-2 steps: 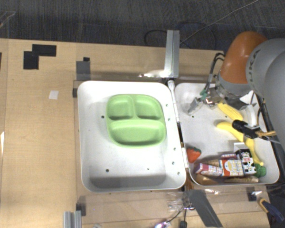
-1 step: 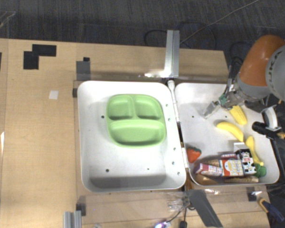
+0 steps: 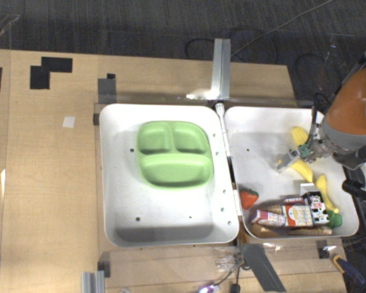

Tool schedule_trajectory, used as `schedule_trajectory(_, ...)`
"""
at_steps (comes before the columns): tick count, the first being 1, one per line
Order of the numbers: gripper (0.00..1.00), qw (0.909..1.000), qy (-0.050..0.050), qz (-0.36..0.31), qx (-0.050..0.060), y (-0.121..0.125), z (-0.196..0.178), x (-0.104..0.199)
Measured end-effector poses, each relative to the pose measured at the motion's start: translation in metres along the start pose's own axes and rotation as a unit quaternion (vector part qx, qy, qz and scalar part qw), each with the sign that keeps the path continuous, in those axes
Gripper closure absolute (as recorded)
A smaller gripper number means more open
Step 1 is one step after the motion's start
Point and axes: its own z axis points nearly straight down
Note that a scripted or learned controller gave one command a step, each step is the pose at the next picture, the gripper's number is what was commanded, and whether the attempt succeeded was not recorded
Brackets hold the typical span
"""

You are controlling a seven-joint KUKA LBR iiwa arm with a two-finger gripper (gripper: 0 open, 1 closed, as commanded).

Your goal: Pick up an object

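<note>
Reaching into the right bin (image 3: 256, 124) from three o'clock, the gripper (image 3: 293, 157) is seen low over the bin floor, so the approach-and-grasp step is judged to be in hand; nothing has yet been lifted. Whether the claw is wide or narrow cannot be told, since its tip is small and blurred against the white floor. A yellow corn cob (image 3: 299, 135) lies touching or just beside the wrist at about twelve o'clock of the tip, and a yellow banana-like piece (image 3: 305, 171) lies just at its four o'clock; either could be the object meant. No item is visibly between the claw's tips, so no hold can be claimed. Further objects are crowded along the bin's six o'clock wall: a printed carton (image 3: 293, 214), a red strawberry-like toy (image 3: 249, 197). A green divided plate (image 3: 172, 153) rests in the left bin (image 3: 119, 182). A closing on one yellow piece, then a straight lift, is what the next move is judged to call for.
</note>
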Motion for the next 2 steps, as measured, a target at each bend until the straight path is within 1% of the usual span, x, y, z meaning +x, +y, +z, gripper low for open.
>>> schedule_trajectory(1,1.0,1.0,-0.002,0.0,-0.004,0.003,-0.013,0.0)
schedule_trajectory(2,1.0,0.9995,-0.001,0.033,0.001,0.073,-0.118,0.027)
